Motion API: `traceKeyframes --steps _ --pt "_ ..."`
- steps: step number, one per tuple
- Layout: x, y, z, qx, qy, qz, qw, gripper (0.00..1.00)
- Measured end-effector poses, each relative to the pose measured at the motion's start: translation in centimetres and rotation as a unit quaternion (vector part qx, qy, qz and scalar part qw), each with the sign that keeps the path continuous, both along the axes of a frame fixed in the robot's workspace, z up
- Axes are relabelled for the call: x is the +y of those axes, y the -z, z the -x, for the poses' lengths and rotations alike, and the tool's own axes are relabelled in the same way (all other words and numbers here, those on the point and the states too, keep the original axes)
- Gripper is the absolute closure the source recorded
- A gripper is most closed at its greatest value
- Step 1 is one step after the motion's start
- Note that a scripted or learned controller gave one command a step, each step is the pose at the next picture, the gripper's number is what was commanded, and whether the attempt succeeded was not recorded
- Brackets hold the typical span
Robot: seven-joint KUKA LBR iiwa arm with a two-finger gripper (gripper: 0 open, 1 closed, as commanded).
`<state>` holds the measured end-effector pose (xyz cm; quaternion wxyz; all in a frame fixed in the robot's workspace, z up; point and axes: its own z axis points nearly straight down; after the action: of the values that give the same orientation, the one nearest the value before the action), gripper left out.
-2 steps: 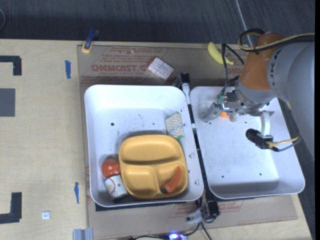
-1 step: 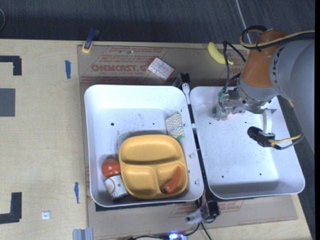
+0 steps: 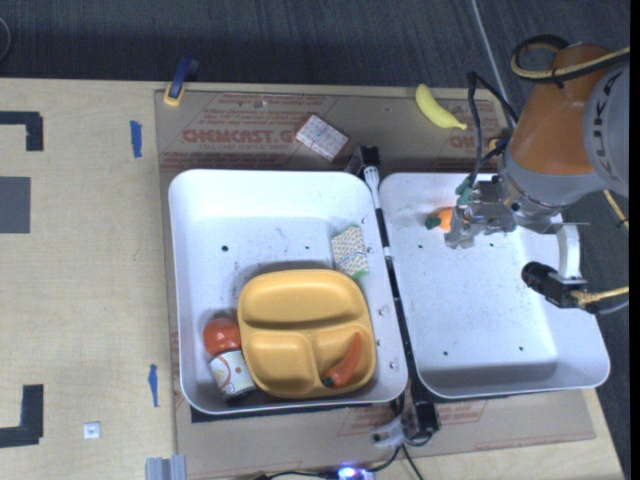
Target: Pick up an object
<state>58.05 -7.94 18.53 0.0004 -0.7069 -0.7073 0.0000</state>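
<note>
Gripper (image 3: 462, 230) hangs low over the far part of the right bin (image 3: 500, 368), close to that bin's back rim, and from where I stand I cannot tell how it is set. Just to its left, touching or nearly so, sits a small orange object (image 3: 440, 218) on the white floor. Toward the near side of the gripper the bin floor lies bare and broad, right out to the front rim. Left of the gripper, past the rims where the bins meet, the left bin (image 3: 200, 218) is crowded at its near end: a yellow divided tray (image 3: 300, 318) with an orange-red piece (image 3: 345, 360) in one compartment, a patterned packet (image 3: 350, 250) at the tray's far corner, a red object (image 3: 222, 335) and a small can (image 3: 232, 372) beside the tray. Beyond the gripper, outside the bins, a banana (image 3: 438, 108) lies on the cardboard (image 3: 250, 133).
</note>
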Motion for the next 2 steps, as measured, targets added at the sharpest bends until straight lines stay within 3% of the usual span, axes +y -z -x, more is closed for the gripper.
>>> traceKeyframes --steps 1,2 --pt "-1.44 -7.12 7.35 0.000 0.001 0.0001 1.0000 1.00" --pt "-1.43 -7.12 7.35 0.000 0.001 -0.0001 1.0000 0.00"
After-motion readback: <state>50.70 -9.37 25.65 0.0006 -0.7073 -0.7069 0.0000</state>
